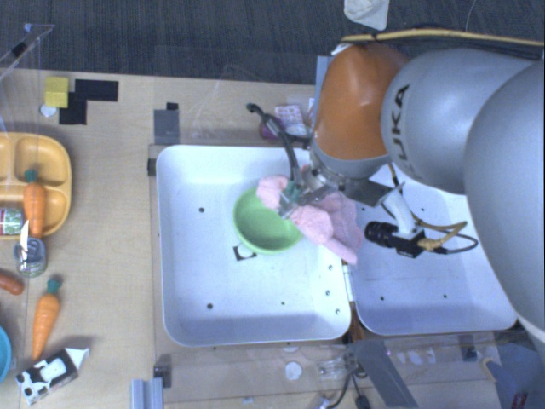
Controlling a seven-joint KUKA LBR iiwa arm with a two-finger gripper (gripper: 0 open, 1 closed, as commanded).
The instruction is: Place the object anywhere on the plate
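Directly under the hand [297,192] lies the pink cloth [319,221].

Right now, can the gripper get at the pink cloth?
Probably yes. The gripper sits right over the pink cloth, at the edge of the green plate in the left bin. Nothing else lies between them.

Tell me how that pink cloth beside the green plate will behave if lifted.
The pink cloth lies crumpled in folds, so it is probably floppy and will drape. It looks thin, likely light. One edge overlaps the green plate, so a pull may nudge it.
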